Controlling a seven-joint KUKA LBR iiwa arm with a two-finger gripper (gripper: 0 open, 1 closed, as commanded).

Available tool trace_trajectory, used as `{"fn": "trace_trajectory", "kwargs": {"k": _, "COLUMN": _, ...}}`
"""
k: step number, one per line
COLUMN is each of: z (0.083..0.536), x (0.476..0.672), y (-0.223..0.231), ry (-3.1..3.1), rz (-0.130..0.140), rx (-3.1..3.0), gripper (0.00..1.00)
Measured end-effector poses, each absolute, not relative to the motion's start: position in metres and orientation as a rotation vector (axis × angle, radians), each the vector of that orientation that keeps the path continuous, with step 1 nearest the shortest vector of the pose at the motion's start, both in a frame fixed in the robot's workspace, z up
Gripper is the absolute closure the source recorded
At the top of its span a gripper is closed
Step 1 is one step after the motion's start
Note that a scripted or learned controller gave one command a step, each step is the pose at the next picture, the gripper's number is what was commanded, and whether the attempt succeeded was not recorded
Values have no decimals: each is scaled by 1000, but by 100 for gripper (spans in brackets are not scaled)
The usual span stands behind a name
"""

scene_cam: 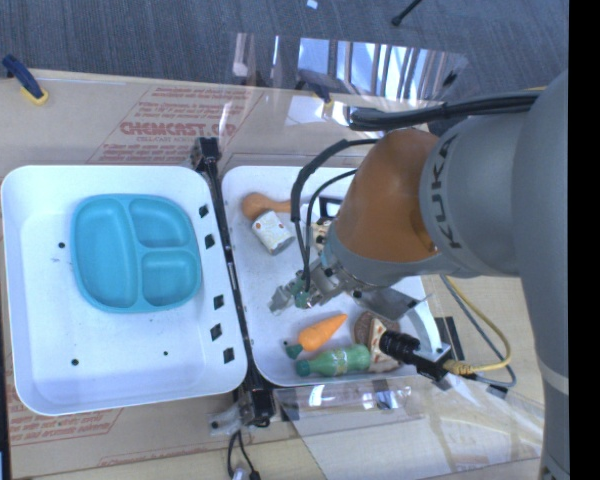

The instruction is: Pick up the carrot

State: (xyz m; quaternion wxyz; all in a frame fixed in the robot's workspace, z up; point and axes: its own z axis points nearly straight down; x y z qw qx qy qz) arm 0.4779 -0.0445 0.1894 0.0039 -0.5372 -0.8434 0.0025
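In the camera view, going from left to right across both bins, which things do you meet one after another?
Blue plate → white die → carrot → grey arm.

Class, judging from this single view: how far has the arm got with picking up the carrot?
Done: the gripper has reached into the right bin, just above-left of the carrot. In hand: nothing visible. Left: the carrot lies on the bin floor beside the green bottle, ungrasped and unlifted.
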Motion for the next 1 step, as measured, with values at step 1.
{"fn": "trace_trajectory", "kwargs": {"k": 1, "z": 189, "x": 477, "y": -45, "ry": -2641, "rz": 10, "rx": -1684, "gripper": 0}}
